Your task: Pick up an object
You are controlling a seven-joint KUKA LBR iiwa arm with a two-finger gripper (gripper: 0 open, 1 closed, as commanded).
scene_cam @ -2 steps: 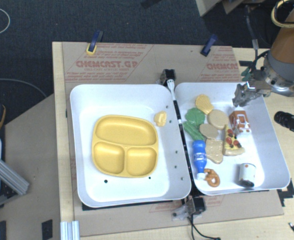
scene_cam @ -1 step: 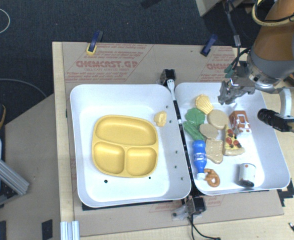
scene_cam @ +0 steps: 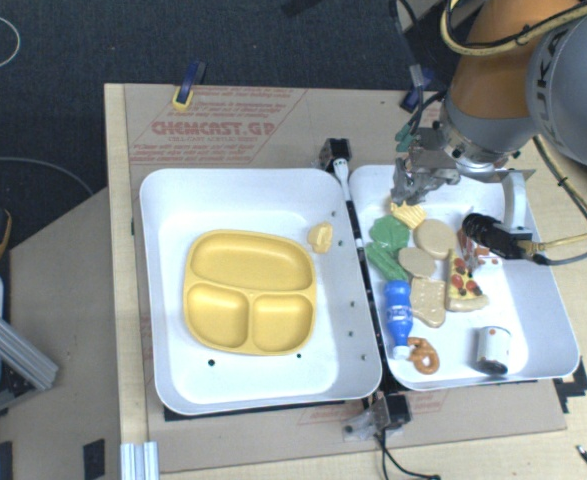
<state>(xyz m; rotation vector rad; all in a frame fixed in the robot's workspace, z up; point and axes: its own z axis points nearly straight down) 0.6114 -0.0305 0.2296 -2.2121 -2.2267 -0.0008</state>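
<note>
A grey arm with an orange band fills the upper right of the frame, above a tabletop covered in cardboard. Two shallow white bins sit side by side. The left bin, at center frame, carries a yellow divided tray and a small pale yellow piece near its right wall. The right bin holds a jumble of toy food: a green leafy piece, a tan round disc, a pizza slice, a blue bottle, a white cylinder and a pretzel. The claw hangs over the top of that pile, just above a pale yellow ridged piece; whether it is apart or together cannot be told.
</note>
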